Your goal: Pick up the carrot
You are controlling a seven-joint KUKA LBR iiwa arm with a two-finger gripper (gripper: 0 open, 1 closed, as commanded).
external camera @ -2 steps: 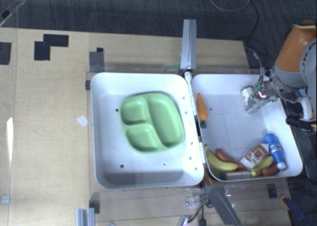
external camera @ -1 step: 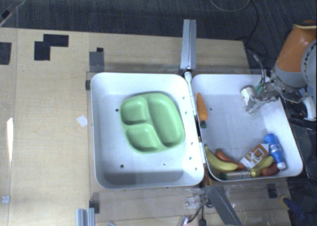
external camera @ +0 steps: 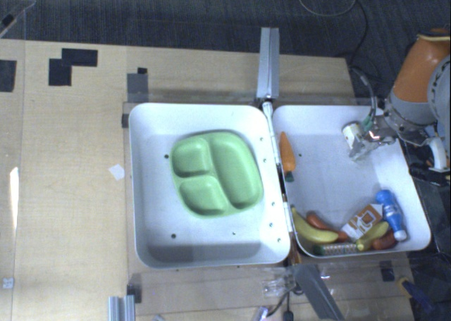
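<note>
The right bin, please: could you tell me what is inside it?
Inside the right bin, a carrot lies along the left wall. The near corner holds a banana, a blue bottle, a small carton and other food items, partly covered by one another. The pincer hovers near the far right.

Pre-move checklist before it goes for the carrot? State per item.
1. Carrot located: ok, in the right bin, against its left wall.
2. Carrot free of clutter: ok, the bananas and other items lie apart at the bin's near end.
3. End effector over the carrot: not ok, it hangs near the bin's far right corner.
4. Finger state: cannot tell.
5. Grasp clearance at the wall: cannot tell, the carrot lies close along it.
6. Green divided plate out of the way: ok, in the left bin.
</note>
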